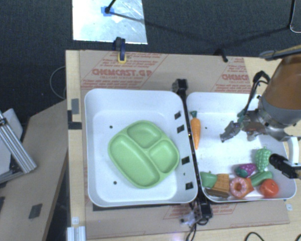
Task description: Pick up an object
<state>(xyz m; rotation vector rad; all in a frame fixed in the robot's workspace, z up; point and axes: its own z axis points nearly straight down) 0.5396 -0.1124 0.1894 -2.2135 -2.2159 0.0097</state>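
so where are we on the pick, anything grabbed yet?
Done: nothing lifted. The carrot lies by the divider, and the other toy foods sit along the right bin's near edge. In hand: the gripper hangs over bare floor in that bin, nothing visible between its fingers. Left: close on an object and lift. The green plate in the left bin is bare.

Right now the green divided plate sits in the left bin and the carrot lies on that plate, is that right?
Not quite. The green divided plate does sit in the left bin, but the carrot is not on it: the camera view shows it lying in the right bin, against the wall nearest the left bin.
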